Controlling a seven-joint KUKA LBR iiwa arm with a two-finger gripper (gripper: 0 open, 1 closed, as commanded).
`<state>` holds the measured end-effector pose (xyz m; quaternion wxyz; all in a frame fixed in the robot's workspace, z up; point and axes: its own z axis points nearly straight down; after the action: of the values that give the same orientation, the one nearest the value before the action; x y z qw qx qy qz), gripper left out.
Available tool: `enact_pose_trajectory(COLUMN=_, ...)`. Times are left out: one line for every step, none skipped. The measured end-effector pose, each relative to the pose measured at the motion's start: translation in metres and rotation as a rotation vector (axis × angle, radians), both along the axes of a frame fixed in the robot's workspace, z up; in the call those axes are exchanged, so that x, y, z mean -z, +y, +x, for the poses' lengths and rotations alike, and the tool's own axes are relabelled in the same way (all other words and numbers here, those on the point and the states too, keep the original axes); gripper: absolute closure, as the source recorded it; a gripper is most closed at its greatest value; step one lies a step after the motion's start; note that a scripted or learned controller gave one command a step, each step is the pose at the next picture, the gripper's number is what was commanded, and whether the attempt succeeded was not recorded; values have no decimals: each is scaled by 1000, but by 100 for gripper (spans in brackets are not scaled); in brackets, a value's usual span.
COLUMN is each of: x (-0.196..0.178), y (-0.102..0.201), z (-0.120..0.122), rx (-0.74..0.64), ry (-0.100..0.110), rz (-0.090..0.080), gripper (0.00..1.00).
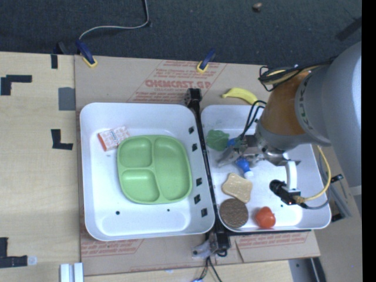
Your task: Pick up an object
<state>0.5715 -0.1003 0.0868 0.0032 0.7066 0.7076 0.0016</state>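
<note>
Our two-finger gripper point(230, 155), grip unreadable; tan toast-shaped slice point(237, 187) at its 6 o'clock, leafy green piece point(217, 138) at 11.

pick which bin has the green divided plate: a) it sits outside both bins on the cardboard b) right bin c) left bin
c, the green divided plate lies flat inside the left bin, next to a small red and white packet, while the right bin holds the toast slice, the brown round cookie and the red tomato.
</note>
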Motion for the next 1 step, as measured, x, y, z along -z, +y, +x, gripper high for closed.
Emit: enact_pose_trajectory(x=0, y=-2, z=-18, rx=0, ry=-1, rz=0, gripper=0)
